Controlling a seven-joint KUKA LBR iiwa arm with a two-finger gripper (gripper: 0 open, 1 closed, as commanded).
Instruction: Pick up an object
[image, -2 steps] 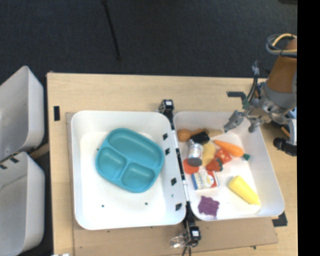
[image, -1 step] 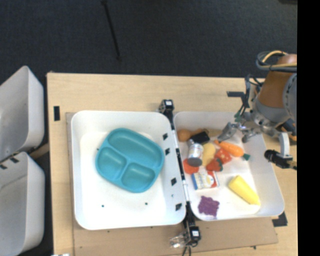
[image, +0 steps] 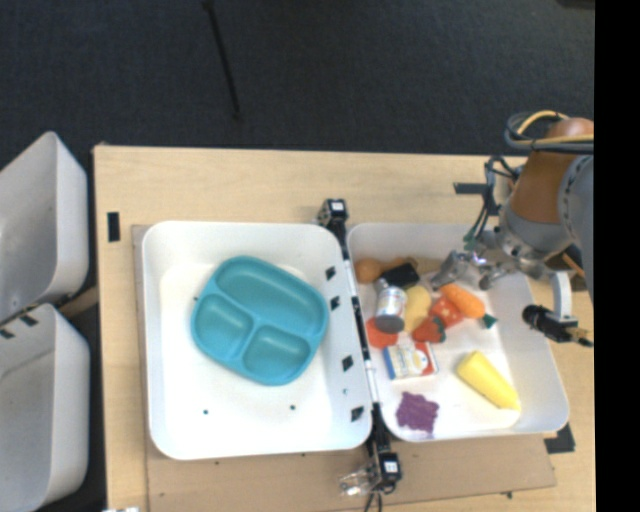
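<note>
Arm (image: 545, 200), entering from three o'clock; you will judge the pick not yet made, nothing lifted, the grasp and raise remaining. Left bin (image: 160, 400): a blue divided plate (image: 260, 320) at its centre. Right bin (image: 540, 400): your candidates crowd toward nine o'clock; a yellow block (image: 488, 380) at five o'clock, a purple lump (image: 417, 411) at seven, an orange carrot (image: 462, 298) near twelve, a silver can (image: 389, 302) at ten. Claw (image: 470, 262): low at the bin's twelve o'clock, just beside the carrot; whether it is apart or together you cannot tell.
</note>
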